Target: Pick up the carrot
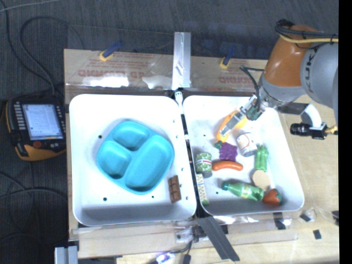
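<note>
While the pincer (237, 120) sits clamped on the carrot (224, 128) at the upper middle of the right bin (294, 172), open floor lies beside its upper wall. One green bottle (243, 190) and one sausage (227, 166) lie lower.

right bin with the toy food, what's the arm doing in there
The grey arm with the orange band reaches in from the right, and its two-finger gripper sits at the upper end of the long orange toy carrot in the right white bin. The carrot runs down-left from the gripper; whether it is actually gripped is unclear. Other toy foods, including a green bottle and a red sausage, lie nearby. A blue divided tray sits in the left white bin.
</note>
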`<state>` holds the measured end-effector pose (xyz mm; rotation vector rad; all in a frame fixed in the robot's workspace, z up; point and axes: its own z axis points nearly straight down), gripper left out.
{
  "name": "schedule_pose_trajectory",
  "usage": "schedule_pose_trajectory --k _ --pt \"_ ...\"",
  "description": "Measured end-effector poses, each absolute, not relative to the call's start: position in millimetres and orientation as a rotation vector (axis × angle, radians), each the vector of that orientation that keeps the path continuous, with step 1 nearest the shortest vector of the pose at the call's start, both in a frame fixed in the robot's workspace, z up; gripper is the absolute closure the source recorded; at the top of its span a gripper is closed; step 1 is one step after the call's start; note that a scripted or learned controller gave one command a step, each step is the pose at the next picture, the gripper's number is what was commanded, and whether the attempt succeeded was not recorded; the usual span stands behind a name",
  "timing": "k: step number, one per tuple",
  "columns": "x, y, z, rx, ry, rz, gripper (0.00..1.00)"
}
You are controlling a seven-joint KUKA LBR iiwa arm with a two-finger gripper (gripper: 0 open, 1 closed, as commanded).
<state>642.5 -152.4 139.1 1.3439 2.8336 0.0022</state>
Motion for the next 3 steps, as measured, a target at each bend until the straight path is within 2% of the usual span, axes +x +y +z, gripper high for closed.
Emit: schedule_pose_trajectory --k 1,2,3 --pt "647.8 -150 111 1.318 2.849 0.004 0.0" --pt "623.8 -158 90 1.427 2.788 0.012 0.0" --pt "625.8 -156 101 1.425 2.785 0.019 1.0"
